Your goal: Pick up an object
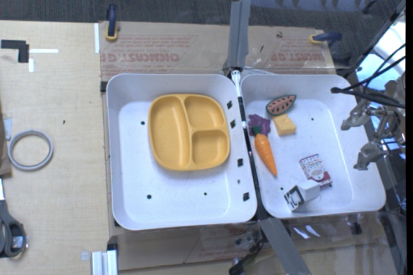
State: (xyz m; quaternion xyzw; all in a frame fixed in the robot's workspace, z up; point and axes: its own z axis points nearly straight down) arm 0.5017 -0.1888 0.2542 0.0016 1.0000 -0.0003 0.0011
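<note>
The right bin (pixel 335 138) holds several small objects. A watermelon slice (pixel 281 104) lies near its back edge, with a yellow cheese cube (pixel 284 125) just in front of it. A purple bunch of grapes (pixel 259 123) touches the top of an orange carrot (pixel 265 152) along the bin's left wall. A red and white packet (pixel 313 168) lies toward the front, and a small grey and white box (pixel 301 195) sits at the front edge. The left bin (pixel 117 164) holds a yellow divided plate (pixel 189 132).
Metal fittings (pixel 368 132) and cables stand at the right bin's right edge. A grey post (pixel 238 35) rises behind the divider between the bins. A tape roll (pixel 30 150) and scissors (pixel 11 235) lie on the bench at the far left.
</note>
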